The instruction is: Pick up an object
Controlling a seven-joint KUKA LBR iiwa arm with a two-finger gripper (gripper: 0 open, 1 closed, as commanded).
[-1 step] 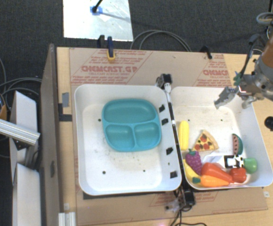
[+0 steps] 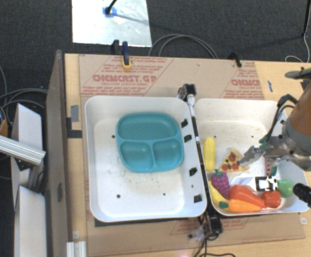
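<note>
Jaws [image 2: 252, 155] low over right bin [image 2: 236, 108], beside pizza slice toy [image 2: 232, 159]; open or closed, cannot tell. Toy foods cluster at bin's near edge: corn [image 2: 209, 152], grapes [image 2: 221, 183], carrot [image 2: 245, 199]. Teal tray [image 2: 149, 142] in left bin.

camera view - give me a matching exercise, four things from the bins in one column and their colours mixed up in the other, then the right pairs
Things:
1. divided plate
2. corn cob
3. grapes
4. carrot

Colours:
A. purple
B. orange
C. teal
D. yellow

Pairs: 1-C, 2-D, 3-A, 4-B
</note>
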